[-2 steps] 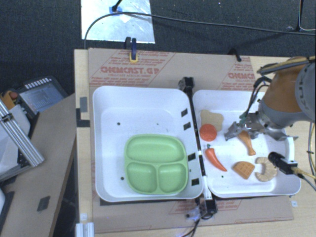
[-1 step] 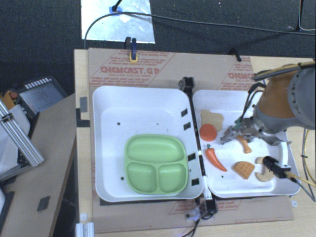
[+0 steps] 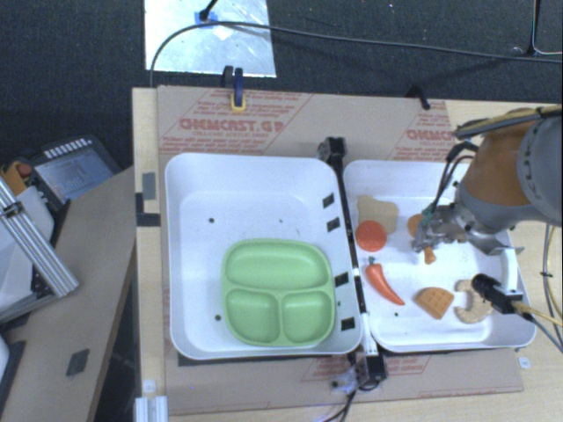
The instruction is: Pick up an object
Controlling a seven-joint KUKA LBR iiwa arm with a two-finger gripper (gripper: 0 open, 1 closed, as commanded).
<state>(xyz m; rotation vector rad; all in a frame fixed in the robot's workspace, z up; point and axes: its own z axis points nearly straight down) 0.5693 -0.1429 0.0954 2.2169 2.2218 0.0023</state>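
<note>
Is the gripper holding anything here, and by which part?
Cannot be told. The gripper is down in the right bin over a small orange item, but any hold is unclear.

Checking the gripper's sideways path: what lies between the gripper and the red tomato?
In the camera view, bare white bin floor separates the gripper from the red tomato; nothing sits on that stretch.

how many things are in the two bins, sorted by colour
green: 1, the divided plate in the left bin
red: 2, the round tomato and the chilli pepper
tan or beige: 3, the pale slab, the waffle piece and the curved piece
orange: 1, a small piece partly hidden at the gripper
total: 7
</note>
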